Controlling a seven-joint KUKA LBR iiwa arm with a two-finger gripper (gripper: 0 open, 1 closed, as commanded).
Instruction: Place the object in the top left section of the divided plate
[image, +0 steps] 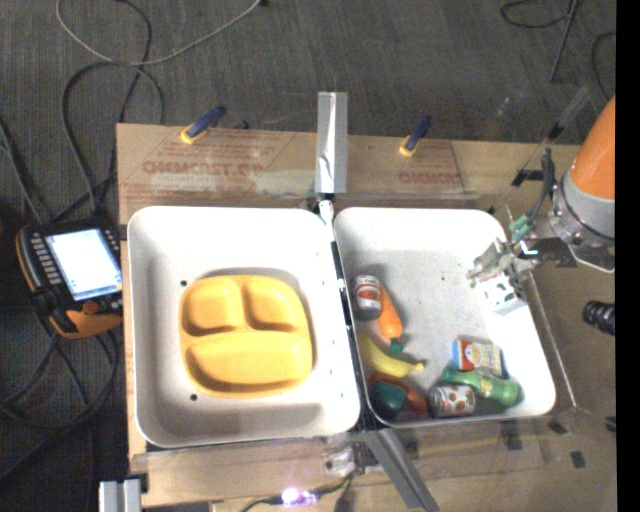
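A yellow divided plate (245, 333) lies in the left bin (160, 250), with two small sections at the top and one wide section below. The right bin (440, 250) holds the toy food along its lower left and bottom: a small can (368, 293), a carrot (389, 321), a banana (388, 362), a red and green piece (392, 397), a juice box (477, 355), a second can (452, 400) and a green bottle (490, 388). My gripper (500, 272) hovers at the right bin's upper right edge, apart from all the food.
A teach pendant (75, 265) with a lit screen sits left of the bench. Two blue and yellow clamps (203, 124) (415, 136) hold the cardboard at the back. A metal post (331, 140) stands between the bins.
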